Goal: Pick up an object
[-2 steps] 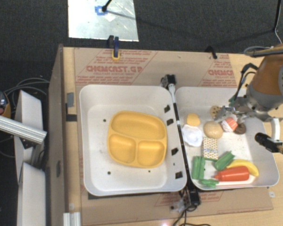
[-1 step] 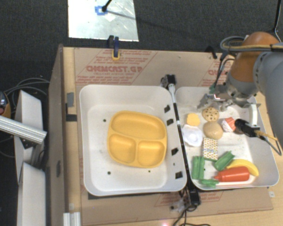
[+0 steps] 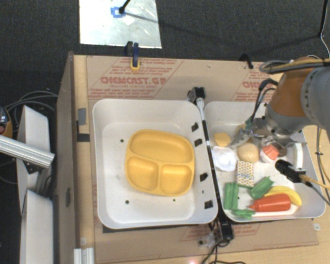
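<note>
Gripper (image 3: 252, 130): far part of right bin (image 3: 231, 110), grasp state impossible to tell.
Left bin (image 3: 110, 147): glossy yellow three-compartment tray (image 3: 159, 161), centred.
Near edge: smooth red pepper (image 3: 272, 203).

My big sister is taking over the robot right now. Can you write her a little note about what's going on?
Gripper: low in the right bin, over the toy food; whether it is open or shut is unclear.
Things: tan potato-like piece, red pepper and banana lie in the right bin. Yellow divided tray sits in the left bin.
Done: no visible grasp.
Left: grasp one object and lift it.
</note>
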Tool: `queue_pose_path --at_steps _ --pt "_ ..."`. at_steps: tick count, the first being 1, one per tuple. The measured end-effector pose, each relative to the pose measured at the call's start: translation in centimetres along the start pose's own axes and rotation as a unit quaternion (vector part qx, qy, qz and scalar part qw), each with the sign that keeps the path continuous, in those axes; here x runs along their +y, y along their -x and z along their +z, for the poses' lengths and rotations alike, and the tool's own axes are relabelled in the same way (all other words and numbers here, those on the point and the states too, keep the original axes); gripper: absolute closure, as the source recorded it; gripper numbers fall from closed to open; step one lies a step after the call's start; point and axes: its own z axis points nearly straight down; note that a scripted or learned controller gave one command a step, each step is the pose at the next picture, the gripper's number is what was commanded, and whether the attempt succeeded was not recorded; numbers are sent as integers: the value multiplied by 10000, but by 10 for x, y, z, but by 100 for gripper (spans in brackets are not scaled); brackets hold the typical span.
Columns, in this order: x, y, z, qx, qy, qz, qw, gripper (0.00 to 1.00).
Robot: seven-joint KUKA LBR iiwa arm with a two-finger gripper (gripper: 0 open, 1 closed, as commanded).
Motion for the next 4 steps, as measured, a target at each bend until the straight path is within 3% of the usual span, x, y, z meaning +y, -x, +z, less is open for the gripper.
queue_pose_path --at_steps 1,2,3,4 --pt "64 22 -2 -18 58 -28 10000 0" --pt "61 -6 -1 -6 27 -32 10000 0" --pt "6 7 -50 -9 20 4 10000 0" --pt "-1 -1 1 -6 19 -1 10000 0"
